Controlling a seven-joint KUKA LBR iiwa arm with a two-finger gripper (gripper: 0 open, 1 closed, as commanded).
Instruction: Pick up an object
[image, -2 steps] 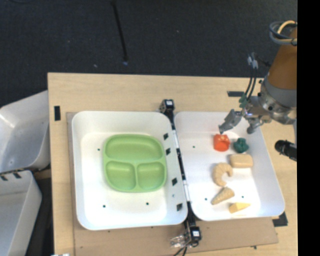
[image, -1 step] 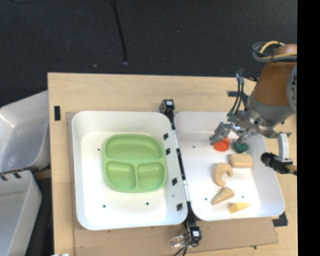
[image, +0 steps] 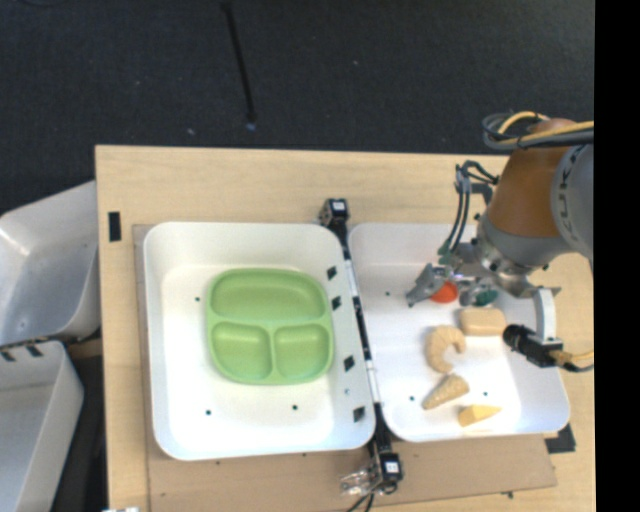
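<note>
A pale wooden bench (image: 250, 185) against a dark floor bears two shallow white plastic bins, with the arm over the right one.

The gripper (image: 437, 285) hangs low in the right bin (image: 390, 260), its dark fingers spread, one grey tip reaching left, with a small red-orange object (image: 445, 293) just beneath and between them, not clearly clasped. Beside it lies a bit of green (image: 486, 296). Outward sit four pale toy foods: a cream block (image: 482, 321), a curled shrimp-like piece (image: 443, 345), a tan cone (image: 446, 391) and a yellow wedge (image: 478, 413). The left bin (image: 175, 420) holds one smooth green tray (image: 268, 325) with three compartments and rounded corners.
</note>
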